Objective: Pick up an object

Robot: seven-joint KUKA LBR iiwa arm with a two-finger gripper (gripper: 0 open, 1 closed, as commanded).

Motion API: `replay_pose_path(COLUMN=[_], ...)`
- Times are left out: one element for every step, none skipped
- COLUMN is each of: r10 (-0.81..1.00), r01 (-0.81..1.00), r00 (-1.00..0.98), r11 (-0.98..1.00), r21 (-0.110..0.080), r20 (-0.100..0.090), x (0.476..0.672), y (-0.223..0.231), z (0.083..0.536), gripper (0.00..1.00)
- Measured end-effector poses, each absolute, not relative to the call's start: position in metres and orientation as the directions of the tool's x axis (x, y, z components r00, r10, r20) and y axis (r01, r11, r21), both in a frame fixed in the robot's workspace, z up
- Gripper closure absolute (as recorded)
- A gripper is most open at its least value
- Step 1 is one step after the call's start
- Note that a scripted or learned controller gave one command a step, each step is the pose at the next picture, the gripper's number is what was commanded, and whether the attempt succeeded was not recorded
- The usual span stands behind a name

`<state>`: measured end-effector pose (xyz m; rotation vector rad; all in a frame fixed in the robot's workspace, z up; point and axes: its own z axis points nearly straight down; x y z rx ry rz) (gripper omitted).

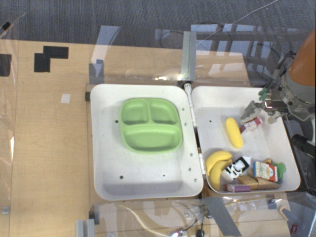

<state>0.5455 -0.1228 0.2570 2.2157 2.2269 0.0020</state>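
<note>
Yellow corn cob [234, 132] lying at seven o'clock of the tool [257, 113], fingers spread open just above a small red-and-white packet [250, 125] in the right bin [212, 98].

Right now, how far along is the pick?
Done: the arm is over the right bin, its pincer low beside the corn cob. In hand: a small red and white object sits at the fingertips, but I cannot tell whether it is gripped. Left: a confirmed grasp and a lift. The bananas and juice carton lie in the bin's near corner.
</note>
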Motion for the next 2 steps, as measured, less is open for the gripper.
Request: replay_pose_path(r10=[0.997,0.983], r01=[0.997,0.983], r00=[0.076,-0.185], r11=[-0.076,0.185], r21=[0.015,0.014], r20=[-0.001,-0.004], x=[0.548,0.575], y=[-0.173,-0.12], z=[0.118,0.091], gripper=[0.0,0.0])
